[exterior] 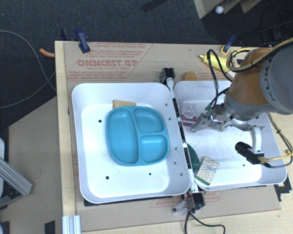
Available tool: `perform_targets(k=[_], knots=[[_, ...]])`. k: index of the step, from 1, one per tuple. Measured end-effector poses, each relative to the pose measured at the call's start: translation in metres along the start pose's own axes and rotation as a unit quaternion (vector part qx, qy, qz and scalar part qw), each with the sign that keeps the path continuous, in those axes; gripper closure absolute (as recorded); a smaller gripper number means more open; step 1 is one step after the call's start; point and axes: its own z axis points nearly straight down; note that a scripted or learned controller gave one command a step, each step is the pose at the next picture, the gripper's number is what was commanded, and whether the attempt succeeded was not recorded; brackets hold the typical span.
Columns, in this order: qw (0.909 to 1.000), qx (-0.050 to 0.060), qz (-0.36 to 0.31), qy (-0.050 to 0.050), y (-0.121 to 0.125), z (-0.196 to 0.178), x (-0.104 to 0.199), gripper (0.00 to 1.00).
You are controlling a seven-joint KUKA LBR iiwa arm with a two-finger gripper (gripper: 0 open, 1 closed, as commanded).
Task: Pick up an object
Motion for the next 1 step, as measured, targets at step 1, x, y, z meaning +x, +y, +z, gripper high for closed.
perform_targets(k=[1], knots=[[1.0000, 0.000, 0.001, -0.001, 0.0253, -0.0002, -0.0710, 0.00]])
